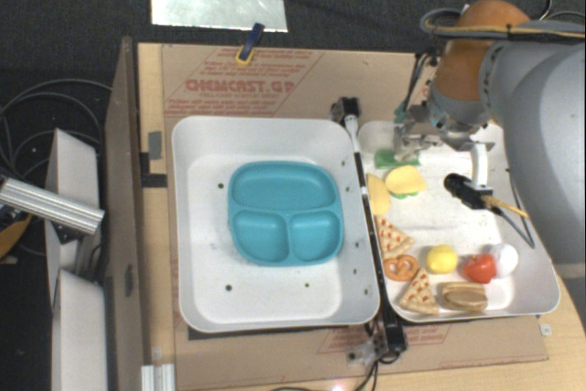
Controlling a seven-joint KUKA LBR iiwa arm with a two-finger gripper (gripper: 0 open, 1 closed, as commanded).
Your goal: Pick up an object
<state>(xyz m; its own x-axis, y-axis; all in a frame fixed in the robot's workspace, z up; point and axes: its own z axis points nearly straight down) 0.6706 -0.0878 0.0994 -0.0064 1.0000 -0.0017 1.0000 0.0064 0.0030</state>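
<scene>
Right bin (534, 296): holds all the loose toy food. Left bin (206, 284): one blue divided plate (285, 212), lying flat near the middle.

Arm (540, 96) comes in from the right. The gripper (409, 145) sits low over the far end of the right bin. Cannot tell whether it is spread or pressed together; nothing is seen pinched in it.

Green toy leaf (396, 158) lies on the bin floor just under and beside the gripper, partly covered by it. Touching or just clear, cannot tell.

Yellow bun-like piece (406, 182) sits just nearer than the leaf. Pale yellow wedge (376, 195) lies against the bin's left wall.

Near end of the right bin:
- Pizza slice (392, 236), pretzel (400, 267) and a second pizza slice (419, 293) run down the left side.
- Yellow ball (442, 259), red tomato (479, 268) and white egg (504, 258) form a close row.
- Brown bread roll (462, 296) lies just nearer than that row.

Both bins rest on printed cardboard (247, 78).
</scene>
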